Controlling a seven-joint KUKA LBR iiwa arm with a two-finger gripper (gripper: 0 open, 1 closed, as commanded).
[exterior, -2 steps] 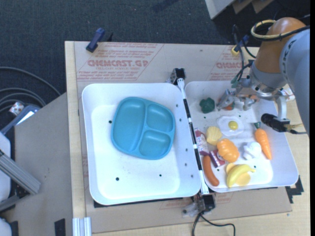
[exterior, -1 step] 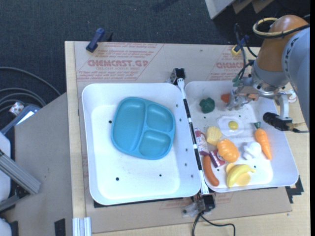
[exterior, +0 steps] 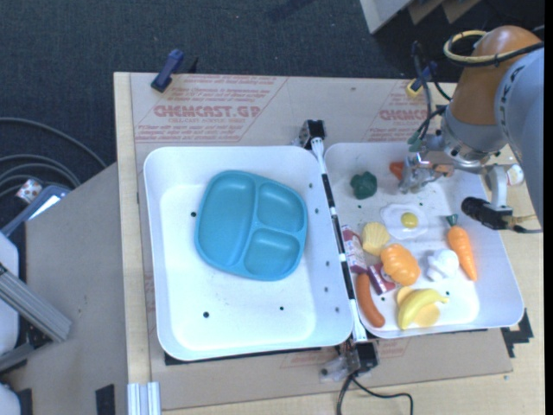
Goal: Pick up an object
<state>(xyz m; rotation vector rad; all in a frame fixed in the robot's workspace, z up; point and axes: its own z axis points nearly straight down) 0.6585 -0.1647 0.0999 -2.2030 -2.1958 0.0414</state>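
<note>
Orange-red toy piece (exterior: 397,169) lies in the right bin (exterior: 510,284), just left of my tool (exterior: 415,176); a green toy (exterior: 364,183) sits farther left. I cannot tell how the tool is set.

The arm's gripper (exterior: 418,173) hangs low over the far part of the right bin (exterior: 501,305), just beside a small red-orange piece (exterior: 397,169), possibly touching it. A green toy (exterior: 364,183) lies near, to the left. Nearer the camera sit a fried egg (exterior: 405,220), a carrot (exterior: 461,248), a banana (exterior: 420,308) and a sausage (exterior: 368,301). The left bin (exterior: 173,309) holds 1 blue divided plate (exterior: 251,225).
</note>
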